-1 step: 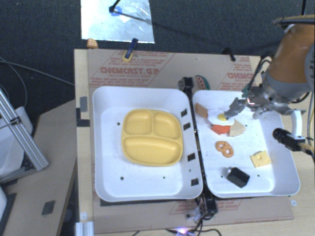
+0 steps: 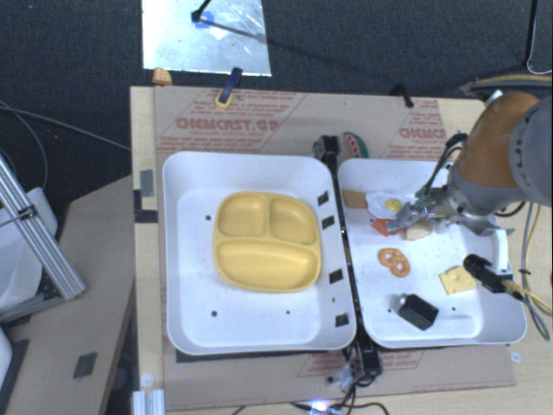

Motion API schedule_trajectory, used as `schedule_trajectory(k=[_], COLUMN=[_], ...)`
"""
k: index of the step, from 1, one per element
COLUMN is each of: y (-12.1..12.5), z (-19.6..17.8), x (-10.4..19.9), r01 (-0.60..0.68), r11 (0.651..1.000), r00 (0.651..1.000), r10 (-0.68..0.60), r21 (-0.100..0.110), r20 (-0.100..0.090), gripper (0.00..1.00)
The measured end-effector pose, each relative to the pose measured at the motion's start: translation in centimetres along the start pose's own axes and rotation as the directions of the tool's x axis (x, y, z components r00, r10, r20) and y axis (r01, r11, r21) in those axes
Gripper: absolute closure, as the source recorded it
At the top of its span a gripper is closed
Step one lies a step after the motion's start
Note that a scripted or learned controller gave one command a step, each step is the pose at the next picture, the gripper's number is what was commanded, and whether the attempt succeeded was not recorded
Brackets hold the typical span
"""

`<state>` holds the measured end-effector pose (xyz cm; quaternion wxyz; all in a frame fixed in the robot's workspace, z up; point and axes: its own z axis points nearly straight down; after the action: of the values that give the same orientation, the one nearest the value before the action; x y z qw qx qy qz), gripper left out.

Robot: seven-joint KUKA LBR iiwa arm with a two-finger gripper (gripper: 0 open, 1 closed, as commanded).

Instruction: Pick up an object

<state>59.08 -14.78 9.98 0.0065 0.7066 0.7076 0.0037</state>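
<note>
1. The fingers [image 2: 406, 224] of the grey arm are down inside the right-hand white bin [image 2: 497, 318], tips low among a small cluster of toy foods. Whether they are spread or pressed together I cannot tell; the tips blur into the items under them.
2. Right at the tips lie a small red block [image 2: 381, 227] and a pale cream piece [image 2: 419, 231], both touching or nearly touching the metal. Nothing is plainly seen between the fingers.
3. Just above the tips sits a white fried-egg toy with a yellow yolk [image 2: 386, 204], with a tan toast-like slab [image 2: 353, 199] beside it.
4. Just below the tips is an orange pretzel-shaped piece [image 2: 394, 261]. Further below lie a black rectangular block [image 2: 418, 311] and a yellow cheese wedge [image 2: 456, 280].
5. My reading: the grasp step is in hand, with the red block or cream piece the likely target. The next move calls for closing firmly on one item alone, then lifting straight up; the crowding makes a slip or a double catch a fair risk.
6. Well off to the side, the left-hand white bin [image 2: 186, 318] holds a yellow divided plastic plate [image 2: 267, 240].
7. Both bins rest on a printed cardboard sheet [image 2: 259, 124] over the tabletop; beyond is dark carpet [image 2: 69, 41] with a shiny foil square [image 2: 207, 24] on it.
</note>
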Motion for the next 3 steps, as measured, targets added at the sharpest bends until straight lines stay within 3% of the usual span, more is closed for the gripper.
schedule_trajectory(k=[1, 2, 3], y=[3.6, 4.5, 4.5], z=[1.0, -0.5, -1.7], x=[-1.1, -1.4, -1.5], r01=[0.011, 0.005, 0.007], r11=[0.999, 1.000, 1.000], r00=[1.000, 1.000, 1.000], r10=[-0.010, -0.005, -0.007], r21=[0.044, -0.011, -0.011], r20=[-0.015, 0.005, 0.006], gripper=[0.00, 1.00, 1.00])
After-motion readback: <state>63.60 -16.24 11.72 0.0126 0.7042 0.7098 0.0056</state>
